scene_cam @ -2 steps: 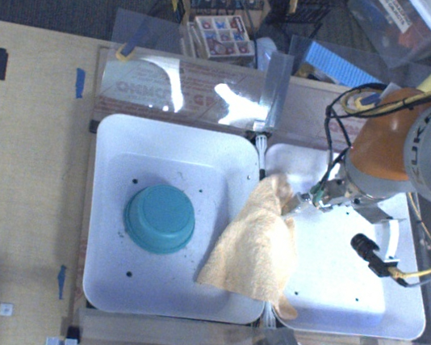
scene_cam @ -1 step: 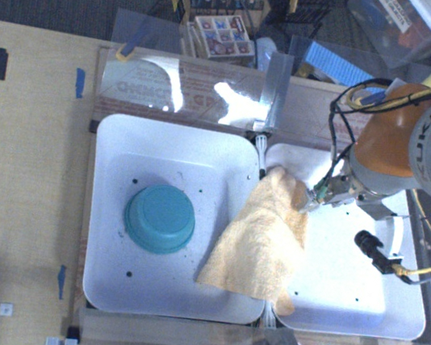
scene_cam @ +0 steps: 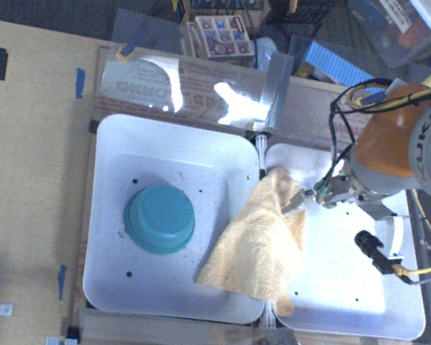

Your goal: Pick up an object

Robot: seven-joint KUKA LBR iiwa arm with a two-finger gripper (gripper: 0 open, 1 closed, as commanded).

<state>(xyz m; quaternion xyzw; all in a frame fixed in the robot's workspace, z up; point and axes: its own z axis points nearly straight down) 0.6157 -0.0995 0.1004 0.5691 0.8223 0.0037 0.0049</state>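
Note:
A tan cloth [scene_cam: 261,245] lies across the wall between the two bins, its top corner drawn up into a peak near the right bin's back left. My gripper [scene_cam: 300,203] reaches in from the right, under the orange-banded wrist [scene_cam: 389,139]. It is shut on the cloth's upper right edge, and the fabric hangs down from the fingers into both bins. A teal bowl [scene_cam: 160,217] sits upside down in the left bin [scene_cam: 122,144], well left of the gripper.
The right bin [scene_cam: 343,291] has a bare white floor in front of the arm. A black plug on a yellow cable [scene_cam: 374,250] hangs over it. Clear panels and boxes stand behind the bins, and tan bench lies to the left.

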